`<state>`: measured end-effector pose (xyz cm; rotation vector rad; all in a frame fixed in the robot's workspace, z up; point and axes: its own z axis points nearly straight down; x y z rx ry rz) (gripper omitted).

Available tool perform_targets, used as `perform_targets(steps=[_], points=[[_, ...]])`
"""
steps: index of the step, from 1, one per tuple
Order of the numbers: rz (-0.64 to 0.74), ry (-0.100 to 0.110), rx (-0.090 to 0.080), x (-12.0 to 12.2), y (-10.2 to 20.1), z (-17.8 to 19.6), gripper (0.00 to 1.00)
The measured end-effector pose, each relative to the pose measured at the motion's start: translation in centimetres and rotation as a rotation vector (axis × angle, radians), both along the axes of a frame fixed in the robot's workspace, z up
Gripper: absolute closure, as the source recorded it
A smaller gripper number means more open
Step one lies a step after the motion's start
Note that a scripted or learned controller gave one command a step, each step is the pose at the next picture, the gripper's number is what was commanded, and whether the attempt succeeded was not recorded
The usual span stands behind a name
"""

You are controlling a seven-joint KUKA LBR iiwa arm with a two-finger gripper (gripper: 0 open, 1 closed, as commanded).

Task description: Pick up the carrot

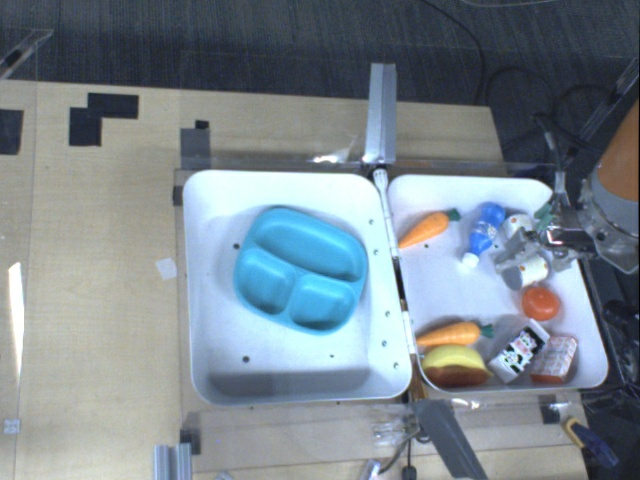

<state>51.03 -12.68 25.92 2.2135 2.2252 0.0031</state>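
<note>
My claw (527,258) hangs over the right bin (440,293), grip unreadable to me, while one carrot (424,229) lies top-left and another carrot (450,334) touches a banana (455,358), so I risk grabbing the bottle (482,232) instead.

Bright, even overhead light washes out the white bins (290,388), casting soft shadows, with slight overall blur
</note>
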Motion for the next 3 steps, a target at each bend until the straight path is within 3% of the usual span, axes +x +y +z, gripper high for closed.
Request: perform_targets(steps=[1,2,3], points=[[0.025,0.001,0.000,7.8,6.1,-7.5,0.00],[-0.033,-0.003,0.000,14.8,3.1,-16.9,0.00],[-0.028,-0.008,0.000,15.0,3.2,-15.7,1.00]])
